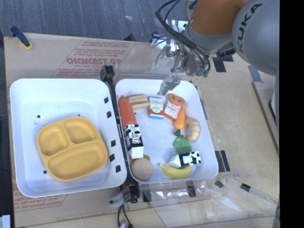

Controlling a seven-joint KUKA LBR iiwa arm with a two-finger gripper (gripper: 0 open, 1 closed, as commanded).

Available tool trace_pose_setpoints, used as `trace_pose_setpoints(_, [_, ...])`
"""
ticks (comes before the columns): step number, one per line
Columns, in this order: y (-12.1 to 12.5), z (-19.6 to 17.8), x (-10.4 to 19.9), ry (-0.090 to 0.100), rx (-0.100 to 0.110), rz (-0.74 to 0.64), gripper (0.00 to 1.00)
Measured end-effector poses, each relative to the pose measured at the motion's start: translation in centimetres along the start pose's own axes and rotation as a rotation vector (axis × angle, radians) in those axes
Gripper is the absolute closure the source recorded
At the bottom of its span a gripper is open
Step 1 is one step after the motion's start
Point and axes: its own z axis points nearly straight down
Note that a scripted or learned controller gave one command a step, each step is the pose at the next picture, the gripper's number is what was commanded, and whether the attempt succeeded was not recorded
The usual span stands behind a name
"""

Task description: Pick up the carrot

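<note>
In the right-hand bin (205, 146), toward its far right side, the carrot (180, 121) lay with its orange root pointing away from the camera and its green top (181, 143) toward the near edge. It was crowded: a small orange carton (173, 108) overlapped its upper end, a croissant (193, 129) pressed against its right flank, and a blue-and-white carton (156, 107) and a bread roll (138, 101) sat just to the left. Nearer the camera lay a cow-patterned carton (191, 159), a banana (175, 170) and an egg (141, 169); a long sausage (126, 113) ran along the bin's left wall.

The fingers (168, 85) hung at the bin's far rim, above and left of the carrot, apart from it and touching nothing that could be made out. Whether they were spread or closed could not be told at this size; nothing showed between them.

The likely trouble was the crowding. A descent onto the carrot's upper end would probably catch the orange carton instead, or pinch both together. A finger coming down on the right might strike the croissant and shove the carrot aside. The tapered, rounded root could also slip out of a grip placed near its narrow end. The left bin (21, 127) held a yellow divided plate (71, 147), well apart, on the worktop (237, 127).
</note>
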Motion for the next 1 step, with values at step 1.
trace_pose_setpoints(1, [-5.66, 8.15, 2.68, 0.007, -0.003, -0.181, 0.00])
